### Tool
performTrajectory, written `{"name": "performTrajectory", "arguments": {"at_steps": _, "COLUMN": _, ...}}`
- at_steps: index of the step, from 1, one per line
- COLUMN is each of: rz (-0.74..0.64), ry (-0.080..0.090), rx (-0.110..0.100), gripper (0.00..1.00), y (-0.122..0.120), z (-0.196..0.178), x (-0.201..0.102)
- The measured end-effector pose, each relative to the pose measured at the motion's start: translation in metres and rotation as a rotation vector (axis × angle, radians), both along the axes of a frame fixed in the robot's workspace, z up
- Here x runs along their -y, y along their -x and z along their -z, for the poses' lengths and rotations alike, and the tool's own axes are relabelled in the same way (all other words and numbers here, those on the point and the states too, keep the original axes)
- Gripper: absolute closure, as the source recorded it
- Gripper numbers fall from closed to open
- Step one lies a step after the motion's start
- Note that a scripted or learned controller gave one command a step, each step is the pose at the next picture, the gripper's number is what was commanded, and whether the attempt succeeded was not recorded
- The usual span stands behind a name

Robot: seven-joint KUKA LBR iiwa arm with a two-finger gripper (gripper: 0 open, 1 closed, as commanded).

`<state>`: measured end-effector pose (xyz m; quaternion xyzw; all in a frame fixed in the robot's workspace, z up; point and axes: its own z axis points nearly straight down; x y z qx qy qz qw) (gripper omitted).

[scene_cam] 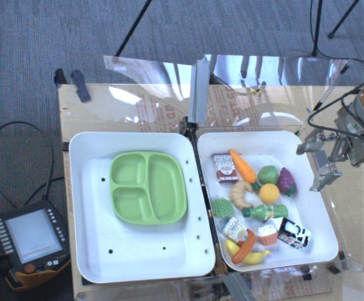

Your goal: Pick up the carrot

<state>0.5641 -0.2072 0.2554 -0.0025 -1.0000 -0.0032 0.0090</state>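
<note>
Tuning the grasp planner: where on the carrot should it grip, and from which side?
Take the carrot across its orange mid-body, coming from above. It lies flat, slanting from upper left to lower right, so close across its narrow width. A red box crowds its left and a croissant its lower end.

Right bin (307, 227): the carrot (243, 166) lies at the pile's 12 o'clock edge, with bare bin floor beyond it toward 12 and 1 o'clock. Obstacles: a small red carton (225, 167) just beside it at 9 o'clock, a croissant (242, 194) touching its lower end, a green apple (267, 175) near at 4 o'clock. The claw (319, 163) hangs over the bin's 3 o'clock rim, well apart.
</note>
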Motion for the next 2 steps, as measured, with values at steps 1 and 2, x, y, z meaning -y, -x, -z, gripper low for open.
{"name": "performTrajectory", "arguments": {"at_steps": 1, "rz": -0.002, "ry": 0.005, "rx": 0.019, "gripper": 0.0, "y": -0.002, "z": -0.014, "x": -0.001}}
{"name": "performTrajectory", "arguments": {"at_steps": 2, "rz": 0.034, "ry": 0.005, "rx": 0.018, "gripper": 0.0, "y": 0.009, "z": 0.171, "x": -0.061}}
